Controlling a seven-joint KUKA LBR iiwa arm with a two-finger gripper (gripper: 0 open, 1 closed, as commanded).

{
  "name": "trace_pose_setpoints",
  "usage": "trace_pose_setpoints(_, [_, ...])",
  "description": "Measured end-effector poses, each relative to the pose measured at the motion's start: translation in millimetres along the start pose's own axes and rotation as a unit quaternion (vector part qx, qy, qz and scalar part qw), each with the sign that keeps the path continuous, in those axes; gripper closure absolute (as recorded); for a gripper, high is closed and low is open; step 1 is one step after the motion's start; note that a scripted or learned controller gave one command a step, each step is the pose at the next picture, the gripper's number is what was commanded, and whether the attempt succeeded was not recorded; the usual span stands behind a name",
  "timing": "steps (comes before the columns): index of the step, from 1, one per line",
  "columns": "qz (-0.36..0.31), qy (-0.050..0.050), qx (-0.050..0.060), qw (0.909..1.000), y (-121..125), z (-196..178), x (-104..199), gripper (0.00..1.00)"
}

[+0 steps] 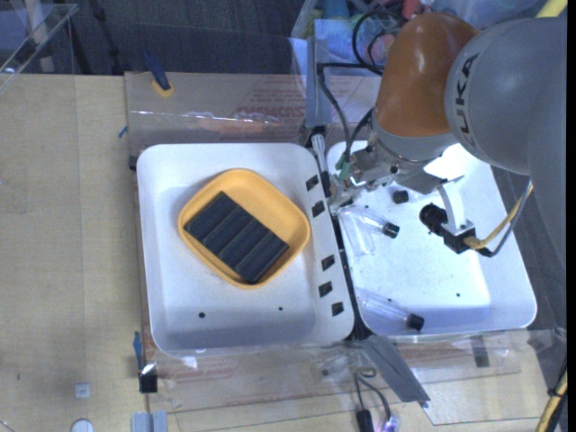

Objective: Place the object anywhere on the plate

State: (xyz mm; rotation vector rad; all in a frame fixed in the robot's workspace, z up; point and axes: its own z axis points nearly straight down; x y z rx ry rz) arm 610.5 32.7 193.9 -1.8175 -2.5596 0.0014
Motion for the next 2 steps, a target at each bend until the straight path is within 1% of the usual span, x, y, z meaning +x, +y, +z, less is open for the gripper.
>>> trace_pose_setpoints(1, [-0.025,0.0,0.0,0.9997,-19.0,2.7,84.5,1.0])
trace_pose_setpoints(2, [-0.025,0.0,0.0,0.9997,-19.0,2.6,83.9,0.0])
